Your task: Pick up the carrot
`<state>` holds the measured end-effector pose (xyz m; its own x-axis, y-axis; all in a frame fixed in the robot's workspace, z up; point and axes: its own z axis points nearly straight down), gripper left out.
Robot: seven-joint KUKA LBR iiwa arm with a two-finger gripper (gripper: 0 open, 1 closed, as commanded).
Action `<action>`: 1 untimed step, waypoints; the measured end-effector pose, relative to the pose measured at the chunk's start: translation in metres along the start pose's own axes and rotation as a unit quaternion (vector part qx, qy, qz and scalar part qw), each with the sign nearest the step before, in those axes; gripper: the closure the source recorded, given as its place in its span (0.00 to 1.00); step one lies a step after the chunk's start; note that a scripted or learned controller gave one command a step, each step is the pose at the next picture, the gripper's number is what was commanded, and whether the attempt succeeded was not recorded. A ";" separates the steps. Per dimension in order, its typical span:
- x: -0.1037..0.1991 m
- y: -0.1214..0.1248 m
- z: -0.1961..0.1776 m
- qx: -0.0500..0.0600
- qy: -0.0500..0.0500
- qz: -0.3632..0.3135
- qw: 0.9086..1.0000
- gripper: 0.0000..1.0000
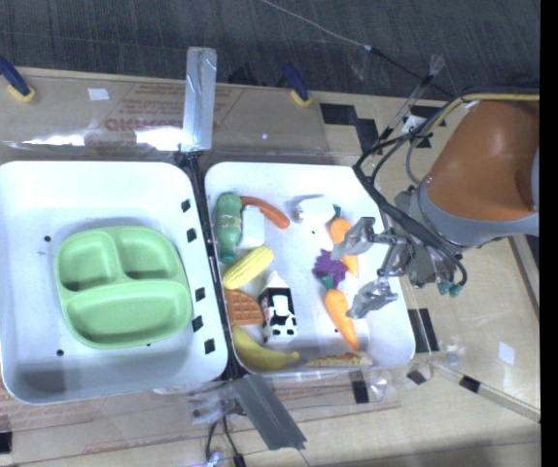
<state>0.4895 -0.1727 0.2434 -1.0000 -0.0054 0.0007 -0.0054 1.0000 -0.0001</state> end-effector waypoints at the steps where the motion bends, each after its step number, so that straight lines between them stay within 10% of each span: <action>1: -0.029 -0.034 0.116 -0.002 0.004 -0.025 1.000 0.00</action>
<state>0.5185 -0.2067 0.1276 -0.9985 -0.0546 0.0094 -0.0546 0.9985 0.0044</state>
